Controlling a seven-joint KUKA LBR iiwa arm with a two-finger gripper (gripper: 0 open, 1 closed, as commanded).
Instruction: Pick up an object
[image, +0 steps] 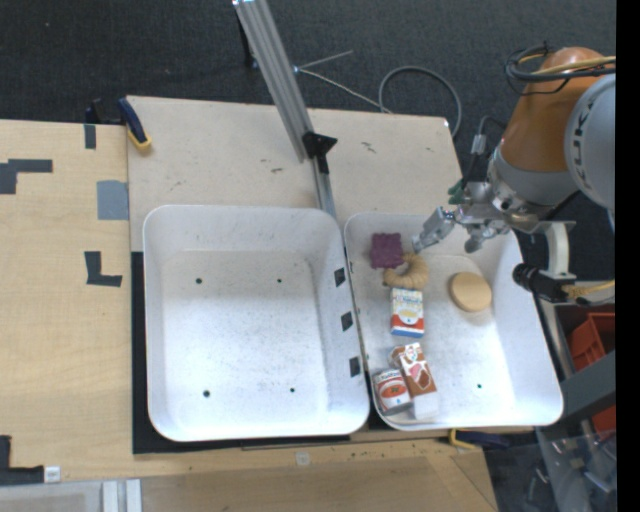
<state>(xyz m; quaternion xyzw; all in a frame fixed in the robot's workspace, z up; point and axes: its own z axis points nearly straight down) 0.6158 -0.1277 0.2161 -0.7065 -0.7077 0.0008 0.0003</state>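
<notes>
Lying along right bin's (520, 330) left wall, from near edge back: small can (391, 390) beside red carton (414, 378), white-and-blue packet (406, 311), tan lump (409, 270), purple block (386, 249). Round tan disc (470, 292) toward mid-bin. Hovering over far edge, gripper (455, 228), fingers spread, nothing between them.

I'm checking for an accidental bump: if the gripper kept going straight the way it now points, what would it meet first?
The gripper points down and to the picture's left, so probably the tan croissant-shaped piece, perhaps the purple block beside it. Depth is unclear from this slanted view.
</notes>
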